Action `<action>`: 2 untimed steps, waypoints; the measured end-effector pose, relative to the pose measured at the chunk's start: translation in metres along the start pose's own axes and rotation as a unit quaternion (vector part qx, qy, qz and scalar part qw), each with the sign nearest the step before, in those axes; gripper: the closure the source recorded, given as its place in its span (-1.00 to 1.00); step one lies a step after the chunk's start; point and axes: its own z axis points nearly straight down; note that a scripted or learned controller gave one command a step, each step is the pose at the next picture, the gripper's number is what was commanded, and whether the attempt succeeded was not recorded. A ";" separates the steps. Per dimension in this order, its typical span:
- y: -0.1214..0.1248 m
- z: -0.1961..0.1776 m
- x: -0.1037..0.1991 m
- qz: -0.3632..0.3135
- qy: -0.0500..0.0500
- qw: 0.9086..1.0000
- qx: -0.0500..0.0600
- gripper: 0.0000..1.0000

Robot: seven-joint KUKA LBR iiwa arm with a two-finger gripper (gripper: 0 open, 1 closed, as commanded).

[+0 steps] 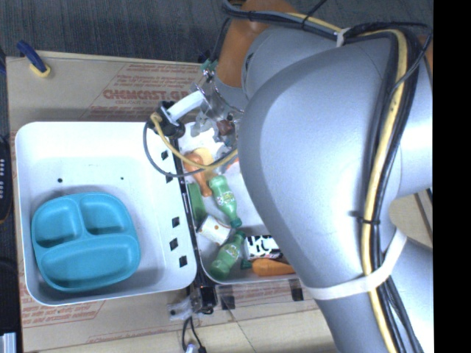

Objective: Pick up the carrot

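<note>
Carrot point(273, 268) in the right-hand bin, partly hidden

The carrot is orange and smooth, lying flat and roughly crosswise near the bin's front edge. Only its left part shows; the rest passes under the big grey arm. It lies just beside a black-and-white packet and close to a green bottle. A second orange piece point(196, 159) lies farther back along the bin's left wall; whether that one is also a carrot cannot be told.
</note>
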 end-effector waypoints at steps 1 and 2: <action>-0.057 0.001 -0.034 -0.091 -0.002 0.996 0.005 -1.00; -0.108 0.088 0.000 -0.023 -0.004 1.000 0.002 -1.00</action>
